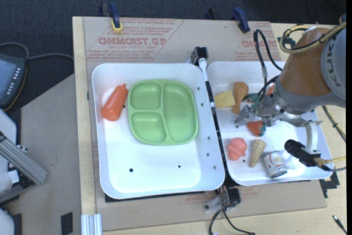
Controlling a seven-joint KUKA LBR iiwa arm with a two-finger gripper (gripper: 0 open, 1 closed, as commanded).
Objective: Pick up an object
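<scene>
In the right bin (324, 170), a small can (274, 164) lay at five o'clock, with an ice-cream cone (256, 152) and pink toy (237, 148) at seven. The gripper (254, 118) hung mid-bin over a red toy (256, 127); its grasp could not be told. Cheese wedge (224, 99) and brown piece (240, 93) sat at eleven. The left bin (110, 173) held a green tray (163, 111) and an orange bottle (114, 102).

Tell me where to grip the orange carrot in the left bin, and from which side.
Grip the carrot across its thick middle, coming straight down. It lies flat, tilted along the left bin's left wall, apart from the green tray, so I'd close the fingers across its narrow width.
</scene>
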